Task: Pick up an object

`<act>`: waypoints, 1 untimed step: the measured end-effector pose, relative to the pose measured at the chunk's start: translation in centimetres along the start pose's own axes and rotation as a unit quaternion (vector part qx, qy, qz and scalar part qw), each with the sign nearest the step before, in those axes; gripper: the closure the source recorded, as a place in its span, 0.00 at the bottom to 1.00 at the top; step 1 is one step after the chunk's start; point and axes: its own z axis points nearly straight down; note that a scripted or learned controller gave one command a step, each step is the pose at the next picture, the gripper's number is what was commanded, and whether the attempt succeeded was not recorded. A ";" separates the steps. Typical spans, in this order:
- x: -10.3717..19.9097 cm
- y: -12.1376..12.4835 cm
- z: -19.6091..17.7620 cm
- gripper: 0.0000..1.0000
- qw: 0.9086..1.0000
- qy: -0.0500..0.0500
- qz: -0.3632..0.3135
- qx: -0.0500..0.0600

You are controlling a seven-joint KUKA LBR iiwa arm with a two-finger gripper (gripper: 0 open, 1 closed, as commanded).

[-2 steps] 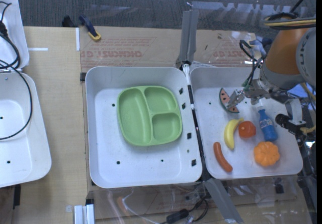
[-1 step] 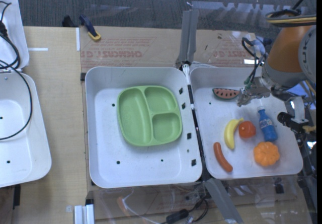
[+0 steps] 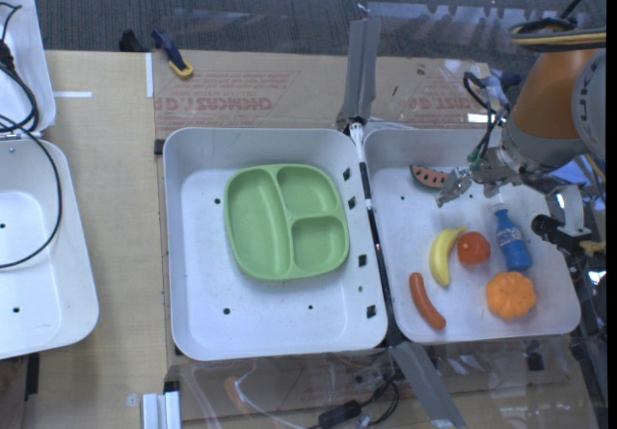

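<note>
Over right bin (image 3: pixel 569 326) | gripper (image 3: pixel 457 186) spread, holding nothing (beside watermelon slice (image 3: pixel 427 175)) | banana (image 3: pixel 442 254) apart

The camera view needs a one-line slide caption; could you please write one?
End effector hovers beside a watermelon slice in the right bin; a green divided plate sits in the left bin.

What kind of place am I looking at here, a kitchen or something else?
Probably a robot test bench in a lab, not a kitchen. A grey and orange arm reaches over two white bins; one holds toy food like a banana, and loose cables lie nearby.
</note>
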 end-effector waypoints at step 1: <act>3.2 -5.6 2.2 0.00 1.000 0.001 0.003 0.001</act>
